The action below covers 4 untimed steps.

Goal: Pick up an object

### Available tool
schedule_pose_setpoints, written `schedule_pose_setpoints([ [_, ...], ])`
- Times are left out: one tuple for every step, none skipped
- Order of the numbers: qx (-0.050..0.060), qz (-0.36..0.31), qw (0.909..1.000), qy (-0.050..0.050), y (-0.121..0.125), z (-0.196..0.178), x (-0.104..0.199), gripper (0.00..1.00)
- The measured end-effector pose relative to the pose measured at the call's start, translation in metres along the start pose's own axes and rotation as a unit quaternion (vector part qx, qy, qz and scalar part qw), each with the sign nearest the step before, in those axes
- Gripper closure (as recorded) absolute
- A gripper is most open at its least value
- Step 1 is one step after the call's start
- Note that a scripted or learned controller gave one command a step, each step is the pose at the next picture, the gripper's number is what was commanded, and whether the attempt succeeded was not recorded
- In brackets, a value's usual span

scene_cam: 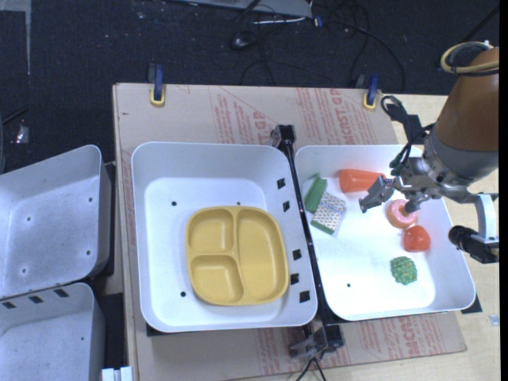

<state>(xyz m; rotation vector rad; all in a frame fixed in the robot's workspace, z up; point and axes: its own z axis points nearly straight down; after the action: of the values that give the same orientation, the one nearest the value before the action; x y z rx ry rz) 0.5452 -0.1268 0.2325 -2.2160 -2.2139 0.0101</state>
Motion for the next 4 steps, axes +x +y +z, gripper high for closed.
schedule_pose_setpoints([
  [-0.005, -0.001, 1.0, -0.001, 0.002, -0.005, 0.0, 0.0],
  [-0.003, 0.0, 1.0, -0.001, 0.005, 0.059, 0.0, 0.0],
  [-0.002, 0.0, 1.0, 0.0, -0.001, 0.122, 0.003, 0.0],
  [-0.004, 0.0, 1.0, -0.001, -0.001, 0.142, 0.003, 0.0],
])
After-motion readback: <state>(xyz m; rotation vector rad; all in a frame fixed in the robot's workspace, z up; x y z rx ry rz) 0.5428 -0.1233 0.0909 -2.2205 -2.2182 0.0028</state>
